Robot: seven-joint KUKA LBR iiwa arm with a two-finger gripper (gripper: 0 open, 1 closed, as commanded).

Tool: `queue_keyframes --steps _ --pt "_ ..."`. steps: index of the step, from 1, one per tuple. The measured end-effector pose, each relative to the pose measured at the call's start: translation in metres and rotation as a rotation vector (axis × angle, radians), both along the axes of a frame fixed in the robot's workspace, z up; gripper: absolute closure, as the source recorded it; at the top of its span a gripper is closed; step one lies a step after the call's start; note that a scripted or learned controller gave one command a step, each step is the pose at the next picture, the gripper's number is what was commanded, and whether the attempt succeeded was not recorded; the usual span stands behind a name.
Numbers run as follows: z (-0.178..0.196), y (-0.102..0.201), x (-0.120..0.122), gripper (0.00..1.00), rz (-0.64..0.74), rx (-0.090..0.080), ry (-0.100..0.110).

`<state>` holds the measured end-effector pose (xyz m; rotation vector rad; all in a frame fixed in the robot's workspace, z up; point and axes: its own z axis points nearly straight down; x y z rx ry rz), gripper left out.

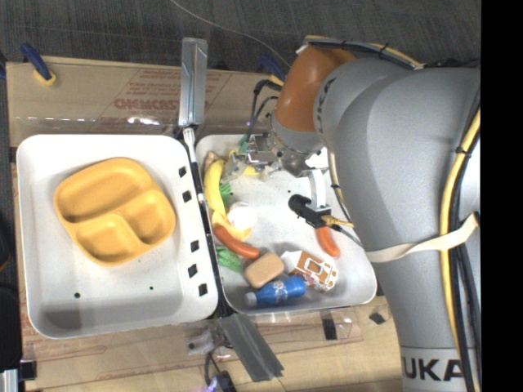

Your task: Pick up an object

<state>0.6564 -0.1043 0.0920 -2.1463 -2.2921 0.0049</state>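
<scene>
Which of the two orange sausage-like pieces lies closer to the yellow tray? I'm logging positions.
The longer orange piece by the right bin's left wall, near the yellow tray; the shorter one lies toward the arm side.

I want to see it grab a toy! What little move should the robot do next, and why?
Probably lower straight down a little. The gripper sits over the far end of the right bin, just above the banana, and nothing shows between its jaws, so a short descent seems the likeliest way to reach something.

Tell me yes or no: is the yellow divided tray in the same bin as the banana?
No; the yellow divided tray lies in the left bin, the banana in the right bin.
</scene>
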Motion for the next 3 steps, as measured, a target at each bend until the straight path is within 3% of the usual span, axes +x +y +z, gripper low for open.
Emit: queue_keyframes --steps 1,2,3 --pt "0.01 0.001 0.0 1.0 0.005 0.001 0.002" --pt "-0.001 -0.006 -0.129 1.0 0.097 0.003 0.002" --pt "0.108 0.029 -0.087 1.0 -0.498 0.0 -0.002"
